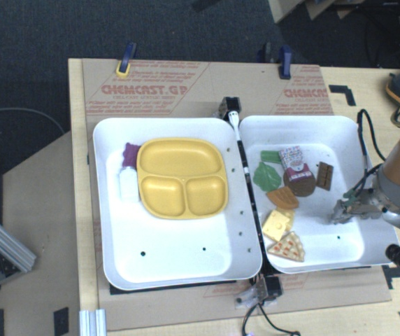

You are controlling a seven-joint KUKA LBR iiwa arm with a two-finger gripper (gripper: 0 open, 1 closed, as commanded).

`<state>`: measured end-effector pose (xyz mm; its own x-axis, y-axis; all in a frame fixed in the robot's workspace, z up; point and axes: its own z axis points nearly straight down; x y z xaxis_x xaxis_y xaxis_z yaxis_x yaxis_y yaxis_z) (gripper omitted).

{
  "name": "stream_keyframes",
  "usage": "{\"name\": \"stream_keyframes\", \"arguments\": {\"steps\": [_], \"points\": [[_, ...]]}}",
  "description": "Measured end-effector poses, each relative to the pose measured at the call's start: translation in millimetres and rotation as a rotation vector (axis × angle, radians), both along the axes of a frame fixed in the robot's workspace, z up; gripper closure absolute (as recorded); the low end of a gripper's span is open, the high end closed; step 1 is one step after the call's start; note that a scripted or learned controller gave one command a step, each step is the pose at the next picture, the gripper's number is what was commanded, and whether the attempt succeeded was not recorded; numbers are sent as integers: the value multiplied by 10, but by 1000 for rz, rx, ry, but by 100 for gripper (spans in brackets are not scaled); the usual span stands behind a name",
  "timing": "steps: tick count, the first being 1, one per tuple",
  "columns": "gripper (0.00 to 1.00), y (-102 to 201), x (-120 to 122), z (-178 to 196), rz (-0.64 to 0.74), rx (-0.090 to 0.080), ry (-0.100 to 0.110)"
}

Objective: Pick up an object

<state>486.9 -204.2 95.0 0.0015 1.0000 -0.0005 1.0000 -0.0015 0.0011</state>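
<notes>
**Arm low in right bin, nothing held yet**

Bench w/ two white bins side by side. Left bin (116,257) holds a big yellow divided plate (182,177), w/ a purple piece (130,154) and a white piece (127,183) tucked just beside its left edge. Right bin (326,247) has the small stuff, clustered toward its left half: green leaf-like toy (267,177), round brown cookie (300,180), red-and-white packet (291,157) touching the cookie's top, chocolate bar (324,176) just right of it, brown bread-like bit (282,199), cheese block (277,224), pizza slice (288,247) nearest the front.

Arm comes in from the right; gripper (341,213) sits low over bare bin floor, apart from every item. Can't tell whether the pincer is spread or pressed together, too small and blurred. Nothing visibly between its tips.

Step in hand, by my read: still lining up on a target. Chocolate bar is the closest candidate, cookie next. To do it well: centre over one item, not a gap; pick one w/ free sides, since cookie and packet touch and could come up together or slip. Flat pieces need a low, square close.
</notes>
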Motion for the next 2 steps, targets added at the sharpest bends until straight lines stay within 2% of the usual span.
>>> {"name": "stream_keyframes", "arguments": {"steps": [2], "points": [[100, -37, -35, 1264, 2, -4, -7]]}}
